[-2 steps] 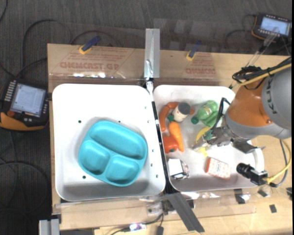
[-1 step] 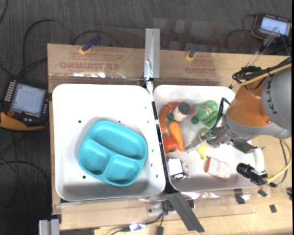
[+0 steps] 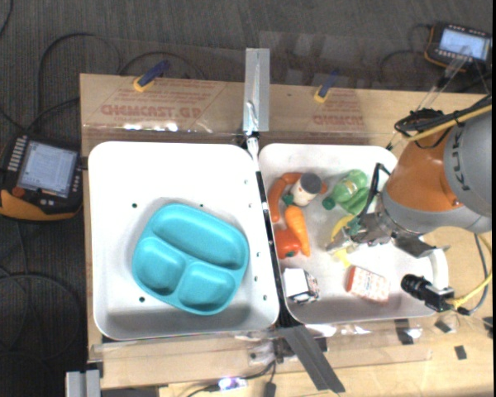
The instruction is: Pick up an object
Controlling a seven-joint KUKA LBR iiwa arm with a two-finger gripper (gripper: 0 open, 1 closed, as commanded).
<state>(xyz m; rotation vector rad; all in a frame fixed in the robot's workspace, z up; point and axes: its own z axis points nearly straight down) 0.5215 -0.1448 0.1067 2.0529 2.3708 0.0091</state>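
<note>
Wooden bench bearing two white bins, seen from above.

The bench is pale wood, showing at the right of the frame and along the lower edge. Two shallow white bins sit side by side on it: the left bin fills the centre-left of the frame, the right bin the centre-right, their inner walls touching. A clear plastic sheet with reddish lettering lies along the bench's upper edge, held by clamps with yellow and blue grips. An upright metal bar stands at the top centre, above the seam between the bins. Dark carpet floor surrounds the bench on the left and top.
</note>
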